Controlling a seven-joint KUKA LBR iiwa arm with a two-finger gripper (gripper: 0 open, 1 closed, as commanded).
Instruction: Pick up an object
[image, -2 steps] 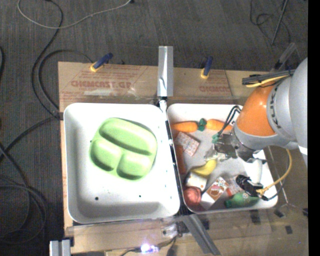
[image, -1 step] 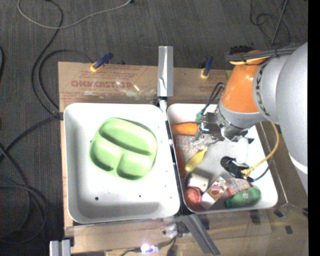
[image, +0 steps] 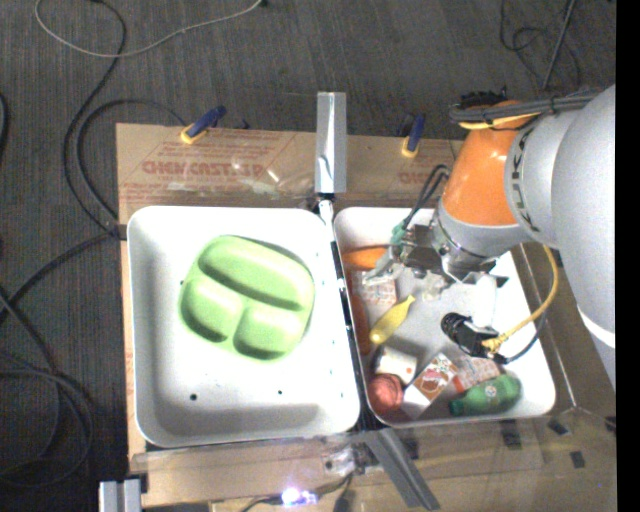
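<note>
Bulky grey arm (image: 585, 190), orange wrist band (image: 485, 185) (yellow cable (image: 525, 325) trailing below).

A robotics lab: clamped cardboard bench (image: 230, 165), twin white bins (image: 145, 300), loose floor cables (image: 90, 110).

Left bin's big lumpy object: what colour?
Light green with darker green creases, seen in the camera view.

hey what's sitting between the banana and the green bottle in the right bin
In the camera view, a small red and white packet lies between the banana and the green bottle, near the front of the right bin.
</note>
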